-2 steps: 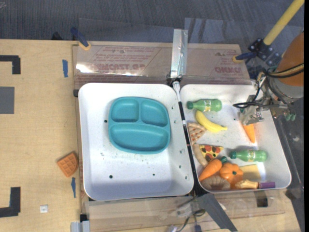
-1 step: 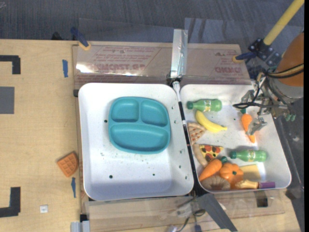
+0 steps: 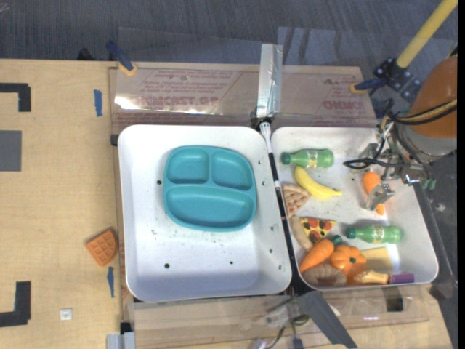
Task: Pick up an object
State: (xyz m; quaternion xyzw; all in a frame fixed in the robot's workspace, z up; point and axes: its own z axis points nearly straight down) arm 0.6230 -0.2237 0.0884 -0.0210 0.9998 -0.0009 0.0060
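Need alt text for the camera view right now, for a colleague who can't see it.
The gripper is down in the right bin, with a small orange toy at its fingers. That bin also holds a banana, two green bottles, a carrot and pizza slices. The left bin holds a teal divided plate.

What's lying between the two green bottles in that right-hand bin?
In the camera view, between the upper green plastic bottle and the lower green plastic bottle: a yellow toy banana, then bare white floor.

Small orange carrot (image 3: 371, 182), seemingly upright, right bin.
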